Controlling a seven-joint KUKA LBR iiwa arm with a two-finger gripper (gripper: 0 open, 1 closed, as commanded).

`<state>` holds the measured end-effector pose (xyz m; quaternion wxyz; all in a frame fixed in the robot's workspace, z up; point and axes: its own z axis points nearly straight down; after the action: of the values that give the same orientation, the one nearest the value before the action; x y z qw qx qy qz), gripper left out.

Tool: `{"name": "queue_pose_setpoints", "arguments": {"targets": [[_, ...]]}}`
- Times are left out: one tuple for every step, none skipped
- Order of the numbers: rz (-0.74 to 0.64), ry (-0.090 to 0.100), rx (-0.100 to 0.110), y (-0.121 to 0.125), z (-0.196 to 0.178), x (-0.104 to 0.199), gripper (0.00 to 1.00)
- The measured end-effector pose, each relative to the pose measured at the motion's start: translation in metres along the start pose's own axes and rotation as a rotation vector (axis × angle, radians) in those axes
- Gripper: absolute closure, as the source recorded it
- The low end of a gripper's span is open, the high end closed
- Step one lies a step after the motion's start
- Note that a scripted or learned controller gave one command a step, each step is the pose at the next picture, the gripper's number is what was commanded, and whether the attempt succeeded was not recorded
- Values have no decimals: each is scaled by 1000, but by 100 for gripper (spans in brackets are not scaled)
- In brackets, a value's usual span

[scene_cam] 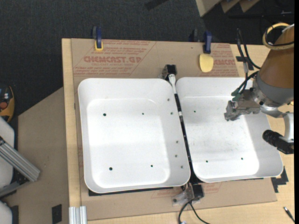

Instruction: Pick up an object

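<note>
Camera view shows "CHEMCAST" printed in red on the brown paper-covered board (117,56) under 2 shallow white bins (128,132). Above the right bin (224,157) hangs the grey 2-finger gripper (232,115); whether it is apart or together, I cannot tell.

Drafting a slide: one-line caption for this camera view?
KUKA arm's gripper poised over the right white bin, beside the left bin.

The two bins, left (128,134) and right (224,129), are plain white, each dotted with a few small black spots. The counter (74,69) beneath is tan with faded red lettering. Two blue clamps (97,33) grip its far edge. The arm (280,64) shows orange above grey, and the end effector (232,113) is grey.
</note>
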<state>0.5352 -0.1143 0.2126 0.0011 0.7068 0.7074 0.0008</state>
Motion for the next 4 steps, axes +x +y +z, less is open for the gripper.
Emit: {"name": "queue_pose_setpoints", "arguments": {"targets": [[-9, 0, -20, 44, -152, 62, 100], [-3, 2, 11, 66, -55, 94, 100], [-2, 0, -5, 67, -128, 112, 100], [2, 2, 11, 9, -80, 122, 100]]}}
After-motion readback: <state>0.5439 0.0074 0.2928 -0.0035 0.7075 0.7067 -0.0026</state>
